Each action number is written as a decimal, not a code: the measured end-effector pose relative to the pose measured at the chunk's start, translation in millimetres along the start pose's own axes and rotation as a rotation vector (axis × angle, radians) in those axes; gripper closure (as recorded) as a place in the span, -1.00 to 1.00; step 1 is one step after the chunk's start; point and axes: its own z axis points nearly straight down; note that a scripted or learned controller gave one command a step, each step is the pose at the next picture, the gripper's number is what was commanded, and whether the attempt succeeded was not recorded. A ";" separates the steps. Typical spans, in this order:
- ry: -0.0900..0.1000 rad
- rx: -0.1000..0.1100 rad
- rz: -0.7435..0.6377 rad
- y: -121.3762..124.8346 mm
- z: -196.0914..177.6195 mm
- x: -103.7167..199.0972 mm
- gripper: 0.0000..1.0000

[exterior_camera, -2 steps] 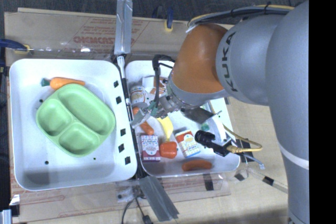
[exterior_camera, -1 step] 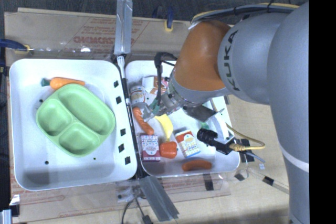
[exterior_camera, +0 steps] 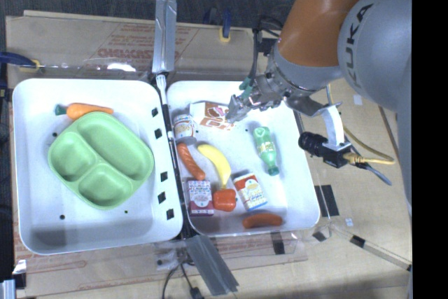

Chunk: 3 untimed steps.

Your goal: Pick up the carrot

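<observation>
1. Nearest the lens: grey arm (exterior_camera: 381,17) with its orange band (exterior_camera: 318,17), reaching in from the right over the far part of the right bin (exterior_camera: 302,171).
2. Below the wrist: gripper (exterior_camera: 234,112), tips low over the far-left area of the right bin, right beside a red-and-white packet (exterior_camera: 210,115). Whether spread or pressed together: cannot tell; nothing seen pinched.
3. Carrot (exterior_camera: 89,109): in the left bin (exterior_camera: 35,220), at its far side, lying lengthwise left to right, green tip to the left, touching or just behind the far rim of the green divided plate (exterior_camera: 101,159). Well apart from the gripper, in the other bin.
4. Green divided plate: three compartments, tilted diagonally in the middle of the left bin.
5. Right bin, left side: small tin can (exterior_camera: 183,127) near the dividing wall, orange sausage-shaped piece (exterior_camera: 190,161) just in front of it, banana (exterior_camera: 215,162) just beside that, to its right.
6. Right bin, centre-right: green bottle (exterior_camera: 266,149) lying on its side, cap toward the far wall.
7. Right bin, near side: small red-labelled box (exterior_camera: 200,197), red tomato-like piece (exterior_camera: 225,200) touching it, juice carton (exterior_camera: 249,192) to the right, reddish sausage (exterior_camera: 263,221) by the near wall.
8. Under both bins: brown cardboard sheet (exterior_camera: 105,38) on the bench.
</observation>
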 end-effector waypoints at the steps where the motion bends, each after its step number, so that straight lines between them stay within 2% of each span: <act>1: 0.001 0.002 -0.350 -34.4 35.6 -0.8 1.00; 2: 0.001 0.001 -0.350 -34.4 35.6 -0.7 -1.00; 3: 0.001 0.003 -0.367 24.4 87.7 30.4 -1.00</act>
